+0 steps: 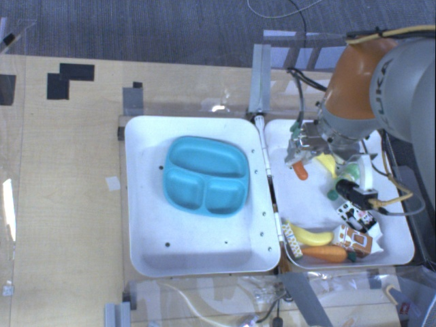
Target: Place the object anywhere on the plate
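The grey arm [402, 80] reached in from the right edge of the bench, its orange band [357, 80] sitting above the wrist and the wrist bent down over the far part of the right bin [402, 251]. The left bin [146, 251] carried a blue plate [204, 176] with three compartments, lying near its middle and a little toward the far edge. The gripper [298, 157] hung low over the right bin's far-left corner, close to the wall shared with the left bin. A small orange-red object [300, 172] sat right at the fingertips, touching or nearly touching them; whether the claw was open, closed or pinching that piece could not be told from this angle. Just to its right a yellow item [327, 164] lay partly under the wrist. Along the right bin's near edge lay a banana [312, 236], a carrot [325, 253] beside it, and a patterned box [357, 240] toward the near-right corner, all well apart from the claw.
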`<state>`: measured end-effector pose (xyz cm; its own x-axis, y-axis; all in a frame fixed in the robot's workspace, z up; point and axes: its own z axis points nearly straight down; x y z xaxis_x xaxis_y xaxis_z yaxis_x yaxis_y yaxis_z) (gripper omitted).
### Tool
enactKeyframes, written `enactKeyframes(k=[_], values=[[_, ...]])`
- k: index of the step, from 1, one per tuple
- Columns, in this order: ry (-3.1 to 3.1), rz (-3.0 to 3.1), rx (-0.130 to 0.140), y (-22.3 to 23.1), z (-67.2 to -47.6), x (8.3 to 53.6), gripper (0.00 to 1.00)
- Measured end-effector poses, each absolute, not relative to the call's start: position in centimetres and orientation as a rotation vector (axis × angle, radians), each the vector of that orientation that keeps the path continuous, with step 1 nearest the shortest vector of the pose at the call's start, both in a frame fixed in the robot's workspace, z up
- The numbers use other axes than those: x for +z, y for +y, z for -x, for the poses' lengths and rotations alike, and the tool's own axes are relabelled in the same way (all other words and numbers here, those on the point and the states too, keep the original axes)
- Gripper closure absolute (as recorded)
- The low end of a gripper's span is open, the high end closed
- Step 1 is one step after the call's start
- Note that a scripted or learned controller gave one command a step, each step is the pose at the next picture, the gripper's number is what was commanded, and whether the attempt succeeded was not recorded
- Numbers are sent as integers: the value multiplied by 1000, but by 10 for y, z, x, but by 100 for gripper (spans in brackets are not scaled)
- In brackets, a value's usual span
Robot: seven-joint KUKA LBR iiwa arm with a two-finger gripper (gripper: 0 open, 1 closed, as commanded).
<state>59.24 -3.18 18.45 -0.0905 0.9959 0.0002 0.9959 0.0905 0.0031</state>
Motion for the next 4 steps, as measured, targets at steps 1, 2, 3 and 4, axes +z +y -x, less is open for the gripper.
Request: enactKeyframes(k=[1, 2, 3, 4], values=[[2352, -2079, 4, 28, -643, 185, 100], [2221, -2221, 4, 104, -577, 185, 100], [2073, -2359, 3, 63, -558, 193, 100], [2272, -2167, 4, 116, -597, 180, 100]])
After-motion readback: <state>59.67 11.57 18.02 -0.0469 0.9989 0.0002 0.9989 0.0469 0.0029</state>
